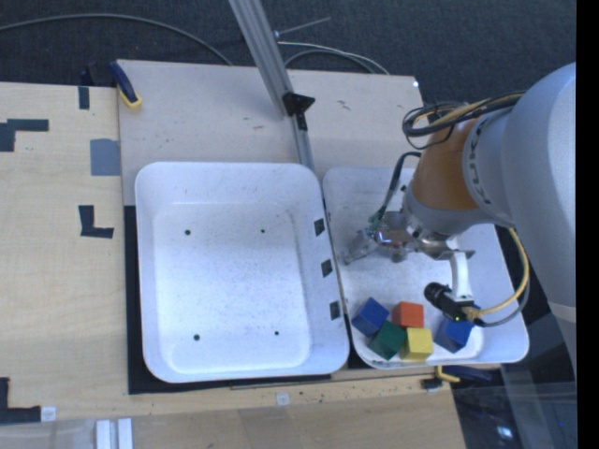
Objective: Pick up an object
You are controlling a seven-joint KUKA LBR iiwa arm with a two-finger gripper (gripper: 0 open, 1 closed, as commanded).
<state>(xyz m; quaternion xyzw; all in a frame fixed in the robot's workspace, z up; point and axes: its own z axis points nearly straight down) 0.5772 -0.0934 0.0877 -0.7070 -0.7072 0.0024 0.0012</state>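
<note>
Gripper [360, 248] low in the right bin [346, 195], fingers too blurred to tell apart from together; nothing seen between them. Blocks lie clustered at the bin's 6 o'clock: blue block [371, 315], orange block [408, 314], green block [387, 341], yellow block [417, 342]. Pick not yet made; descent onto a block and lift remain.

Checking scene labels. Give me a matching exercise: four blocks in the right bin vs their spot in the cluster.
Things:
1. orange block
2. green block
3. yellow block
4. blue block nearest the left bin

Places:
A. front row, leftmost
B. back row, beside the orange one on its left
C. front row, directly below the orange one
D. back row, middle of the cluster

Pairs: 1-D, 2-A, 3-C, 4-B
</note>
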